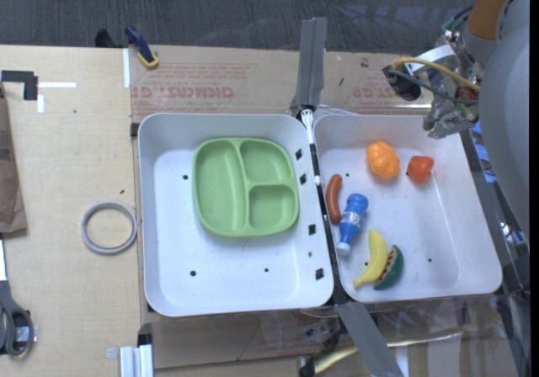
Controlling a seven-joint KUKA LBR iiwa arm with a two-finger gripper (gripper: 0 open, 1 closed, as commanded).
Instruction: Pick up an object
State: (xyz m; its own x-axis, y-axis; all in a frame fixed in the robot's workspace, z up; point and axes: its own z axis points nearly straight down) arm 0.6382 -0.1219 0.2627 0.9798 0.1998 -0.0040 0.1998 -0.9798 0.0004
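The end effector [445, 120] hangs over the top right edge of the right bin [472, 270]. I cannot tell its state. In that bin lie an orange [382, 159], tomato [419, 167], sausage [334, 198], bottle [352, 221] and banana [373, 259]. A green plate [246, 186] sits in the left bin [160, 270].

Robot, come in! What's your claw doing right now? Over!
Gripper above right bin's far right corner, nothing seen in it. Orange fruit, red piece, banana, bottle lying untouched. Nothing blocking.
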